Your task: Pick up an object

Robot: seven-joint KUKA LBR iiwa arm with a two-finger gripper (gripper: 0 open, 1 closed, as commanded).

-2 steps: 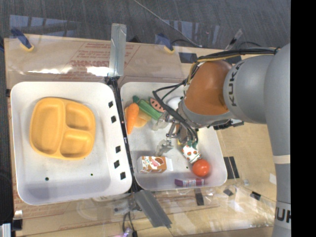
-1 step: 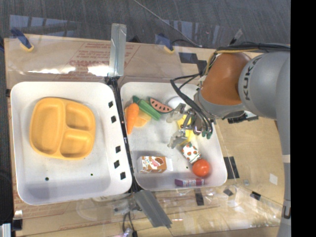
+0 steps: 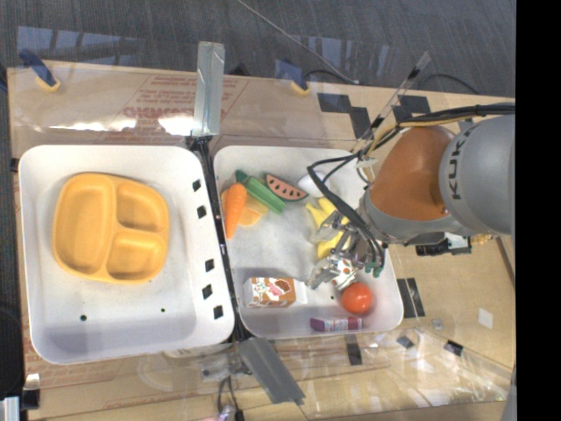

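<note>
My gripper (image 3: pixel 337 266) is low in the right bin (image 3: pixel 280 323), reaching in from the right. It hangs just above a red tomato (image 3: pixel 357 299) and next to a yellow banana-like piece (image 3: pixel 321 222), partly covering both. Whether anything is in its grasp is hidden by the wrist and cables. A brown carton (image 3: pixel 269 292) lies to its left near the front wall. A pink and purple tube (image 3: pixel 337 324) rests along the front wall. An orange carrot (image 3: pixel 234 207), a green vegetable (image 3: pixel 261 193) and a watermelon slice (image 3: pixel 285 187) lie at the back left of this bin.
The left bin (image 3: pixel 114 331) holds a yellow divided plate (image 3: pixel 110 226). A metal divider strip (image 3: pixel 209 86) stands at the back between the bins. Black cables (image 3: pixel 337 178) loop from the wrist over the right bin's back.
</note>
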